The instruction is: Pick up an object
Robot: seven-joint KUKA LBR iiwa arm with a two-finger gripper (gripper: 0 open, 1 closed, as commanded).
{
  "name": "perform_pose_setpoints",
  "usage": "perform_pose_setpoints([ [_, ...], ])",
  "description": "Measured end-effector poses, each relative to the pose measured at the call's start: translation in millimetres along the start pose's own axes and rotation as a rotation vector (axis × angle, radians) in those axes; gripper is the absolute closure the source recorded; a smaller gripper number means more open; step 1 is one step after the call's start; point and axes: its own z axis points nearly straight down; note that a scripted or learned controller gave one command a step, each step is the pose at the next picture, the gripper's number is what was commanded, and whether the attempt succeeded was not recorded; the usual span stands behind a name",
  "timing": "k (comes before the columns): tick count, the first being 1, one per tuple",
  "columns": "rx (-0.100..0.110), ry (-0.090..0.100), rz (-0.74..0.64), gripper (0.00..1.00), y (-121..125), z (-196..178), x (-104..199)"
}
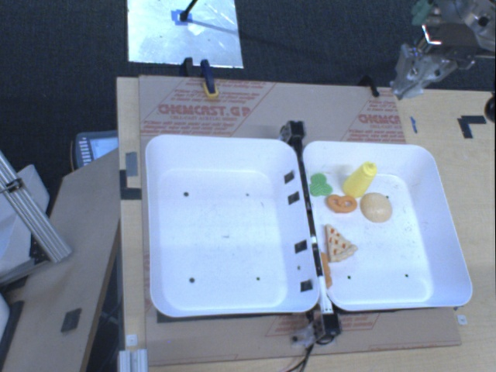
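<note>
The right bin (446, 208) holds a small cluster near its left side. In it are a yellow bottle-shaped piece (360, 180), a green leafy piece (319, 184), an orange ring-shaped pretzel (341, 203), a beige egg-like ball (376, 207) and a pizza slice (338, 243). A thin orange stick (326, 270) lies along the bin's left wall. My gripper (411, 74) hangs at the top right, above the bench behind the right bin, well away from all the objects. Nothing shows between its fingertips.
The left bin (225, 223) sits beside the right one, joined by a black divider with clips (298, 200). A shiny metal plate (184, 22) lies at the back left. A blue and yellow clamp (208, 80) stands at the cardboard's back edge.
</note>
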Motion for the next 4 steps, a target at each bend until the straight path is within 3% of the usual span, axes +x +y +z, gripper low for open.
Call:
perform_pose_setpoints([
  [1, 0.013, 0.003, -0.007, 1.0, -22.8, 6.5, 122.3],
  [2, 0.029, -0.005, 0.001, 1.0, 17.6, 205.7, 208.7],
  [3, -0.001, 0.004, 0.005, 1.0, 45.5, 79.4, 206.5],
  [4, 0.011, -0.003, 0.016, 1.0, 13.9, 63.3, 120.6],
])
